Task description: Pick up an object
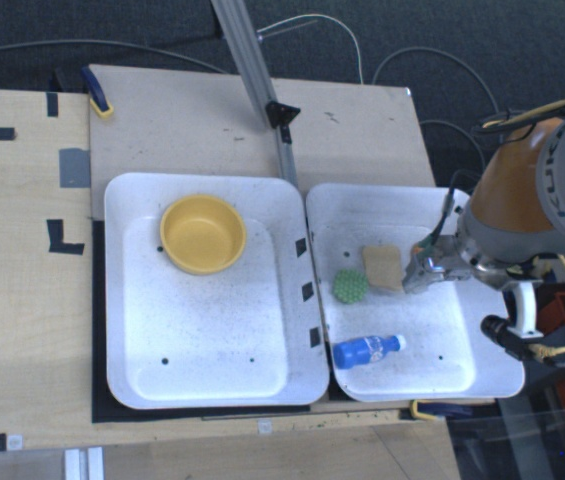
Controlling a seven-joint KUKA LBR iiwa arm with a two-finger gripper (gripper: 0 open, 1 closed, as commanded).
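Note:
In the right bin lie a tan sponge block, a green round scrubber and a blue bottle with a white cap. My gripper hangs low at the right edge of the tan block, touching or nearly touching it. The view does not let me make out how it stands. The orange-banded wrist rises behind it to the right.
A yellow bowl sits in the upper part of the left bin. A grey metal pole slants across the back, ending at the divide between the bins. Cables lie beyond the bench.

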